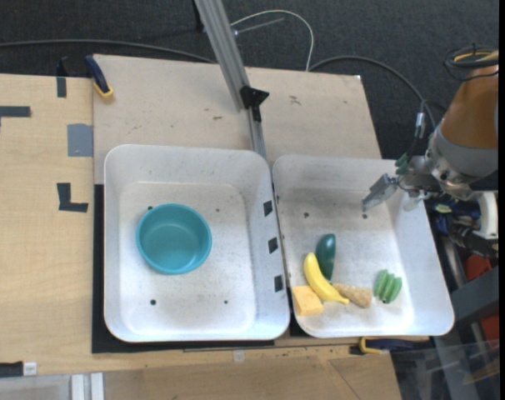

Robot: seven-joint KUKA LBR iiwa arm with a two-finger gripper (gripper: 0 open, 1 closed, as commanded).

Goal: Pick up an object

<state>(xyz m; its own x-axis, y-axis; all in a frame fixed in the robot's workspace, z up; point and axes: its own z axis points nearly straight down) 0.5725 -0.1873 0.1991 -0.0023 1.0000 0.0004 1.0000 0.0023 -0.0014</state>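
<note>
- You see the grey arm with its orange band (476,115) reaching in at the right edge of the frame, a little above the middle.
- Its two-finger gripper (377,195) hangs over the upper right part of the right-hand shallow white bin (423,261); you see one grey finger (376,193) slanting down and to the left, and nothing sits between the fingers as far as you can see.
- You cannot tell from this slanted look whether the claw is spread or closed.
- The pickable things lie in the lower half of the right bin, well apart from the gripper.
- A dark green teardrop-shaped toy (325,249) lies near the bin's centre.
- Just below and to the left of it, a yellow curved plastic banana (319,278) runs diagonally down to the right.
- A pale yellow block like a wedge of cheese (307,301) touches the banana's lower left side.
- A tan lumpy piece (355,294) lies at the banana's lower right end.
- A bright green ridged toy (387,286) sits just right of the tan piece.
- In the left-hand white bin (119,223) you find a round teal plastic bowl (174,238), upright, left of that bin's centre.
</note>
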